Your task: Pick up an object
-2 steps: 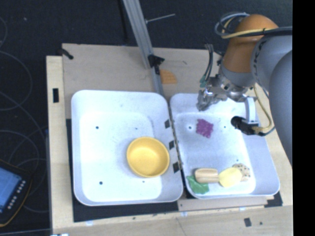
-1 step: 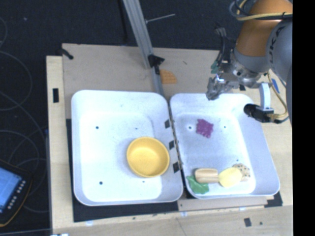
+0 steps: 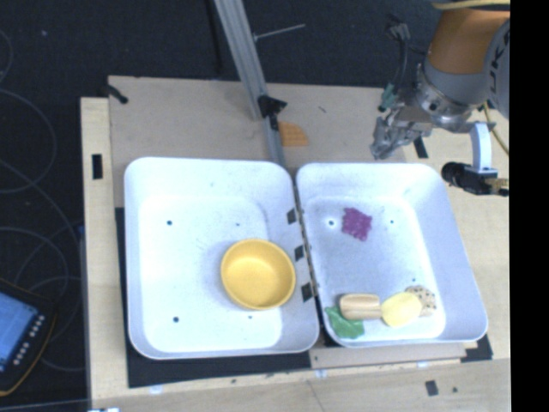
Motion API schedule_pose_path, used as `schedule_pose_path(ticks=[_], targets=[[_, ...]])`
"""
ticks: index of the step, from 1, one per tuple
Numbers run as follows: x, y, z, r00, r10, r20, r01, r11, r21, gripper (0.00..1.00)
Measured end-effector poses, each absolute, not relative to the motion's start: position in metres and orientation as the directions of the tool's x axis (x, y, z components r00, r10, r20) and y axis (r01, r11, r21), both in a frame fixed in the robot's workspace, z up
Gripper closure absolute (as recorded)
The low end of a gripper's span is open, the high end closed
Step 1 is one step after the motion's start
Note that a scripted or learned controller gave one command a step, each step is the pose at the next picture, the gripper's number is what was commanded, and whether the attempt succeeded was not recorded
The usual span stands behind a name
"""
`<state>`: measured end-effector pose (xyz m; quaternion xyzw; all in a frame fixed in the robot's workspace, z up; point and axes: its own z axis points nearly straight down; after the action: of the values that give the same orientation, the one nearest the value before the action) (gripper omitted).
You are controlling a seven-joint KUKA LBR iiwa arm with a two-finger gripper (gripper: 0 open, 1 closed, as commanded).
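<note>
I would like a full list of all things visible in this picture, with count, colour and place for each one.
bins: 2, white, side by side on the bench
bowl: 1, yellow, left bin, near its right wall
purple piece: 1, purple, right bin, upper middle
tan block: 1, tan, right bin, near front edge
yellow piece: 1, pale yellow, right bin, touching the tan block's right end
speckled piece: 1, beige with dark dots, right bin, behind the yellow piece
green piece: 1, green, right bin, front left corner
orange tag: 1, orange, on the bench behind the bins
rail: 1, grey, slanting from the top towards the bins
arm: 1, grey and orange, upper right
gripper: 1, grey, above the right bin's back edge
</note>
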<state>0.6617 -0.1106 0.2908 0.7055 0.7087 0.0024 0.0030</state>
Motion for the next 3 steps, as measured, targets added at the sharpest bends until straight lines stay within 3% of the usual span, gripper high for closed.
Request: schedule_pose_path(ticks=[1,3], targets=[[0.637,-0.065,0.273,-0.005,1.000,-0.001,1.000,0.005,-0.001,1.00],[0.580,0.019,0.250,-0.005,1.000,0.000,1.000,0.005,-0.002,1.00]])
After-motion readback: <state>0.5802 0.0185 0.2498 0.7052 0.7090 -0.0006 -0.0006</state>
